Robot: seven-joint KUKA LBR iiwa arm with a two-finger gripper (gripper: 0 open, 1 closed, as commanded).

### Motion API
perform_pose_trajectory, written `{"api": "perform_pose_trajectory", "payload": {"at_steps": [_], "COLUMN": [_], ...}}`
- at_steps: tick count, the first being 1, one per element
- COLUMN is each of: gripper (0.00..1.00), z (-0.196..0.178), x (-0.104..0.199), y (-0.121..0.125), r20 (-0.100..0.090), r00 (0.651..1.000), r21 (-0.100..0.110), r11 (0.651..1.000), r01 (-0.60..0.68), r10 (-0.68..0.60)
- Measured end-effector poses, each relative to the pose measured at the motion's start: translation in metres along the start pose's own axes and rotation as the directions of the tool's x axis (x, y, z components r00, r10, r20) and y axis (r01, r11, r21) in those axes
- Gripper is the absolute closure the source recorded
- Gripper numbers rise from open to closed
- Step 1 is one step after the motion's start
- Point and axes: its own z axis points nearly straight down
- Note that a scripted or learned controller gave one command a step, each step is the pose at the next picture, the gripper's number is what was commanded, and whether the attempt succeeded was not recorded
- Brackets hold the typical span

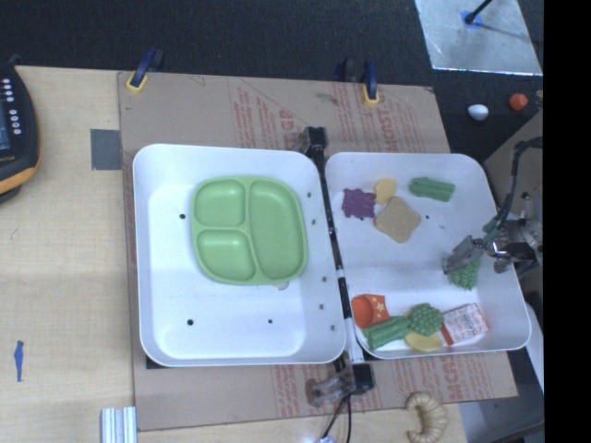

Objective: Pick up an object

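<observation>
The end effector [464, 258] sits low over the right edge of the right bin [434, 289], reaching in from the right side; whether it is spread or pressed together cannot be told. Directly at its tip lies a small dark green leafy toy [465, 274], touching or just under the metal; whether it is gripped cannot be told. Further into the right bin, toward its far side, lie a green pickle-shaped piece [431, 188], a small yellow piece [385, 189], a purple piece [358, 203] and a tan slice of bread [398, 220], the yellow piece just beside the bread. Along the near wall of the right bin sits a cluster: a red piece [367, 309], a green vegetable [390, 329], a broccoli head [424, 318], a yellow piece [425, 342] beneath it and a red-and-white packet [464, 325]. Left of the right bin, touching it along the shared edge, stands the left bin [166, 275], which holds a light green divided plate [249, 229] with three compartments. Both bins rest on a cardboard sheet [231, 100] clamped to the bench [55, 275]. A pale curled object [426, 415] lies on the bench near the right bin's near edge.
</observation>
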Motion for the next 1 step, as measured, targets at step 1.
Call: {"api": "perform_pose_trajectory", "payload": {"at_steps": [1], "gripper": [0.0], "z": [0.1087], "x": [-0.0226], "y": [0.0422], "r20": [0.001], "r00": [1.0], "r21": [-0.005], "r11": [1.0], "r01": [0.004], "r10": [-0.004]}}
